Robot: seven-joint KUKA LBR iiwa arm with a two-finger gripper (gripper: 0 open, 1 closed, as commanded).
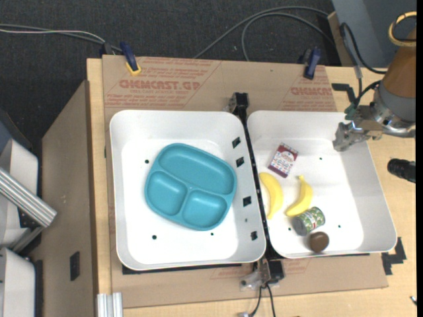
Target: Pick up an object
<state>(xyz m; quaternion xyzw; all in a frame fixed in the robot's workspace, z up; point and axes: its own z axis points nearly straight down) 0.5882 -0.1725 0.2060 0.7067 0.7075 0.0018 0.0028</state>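
The right bin (350,197) holds a small maroon box (283,160) near its left middle. Two yellow bananas lie below it, one (271,193) along the left wall and one (301,197) curved beside it. A green-labelled can (308,219) lies on its side under them, with a brown round object (318,241) just below the can. My gripper (346,136) hangs at the bin's upper right corner, well away from all of these objects, with nothing seen in it.
The left bin (132,230) carries a teal divided plate (190,185). A black divider with clips runs between the two bins (246,177). Blue clamps (312,62) hold the cardboard base at the back. Cables lie behind the bench.
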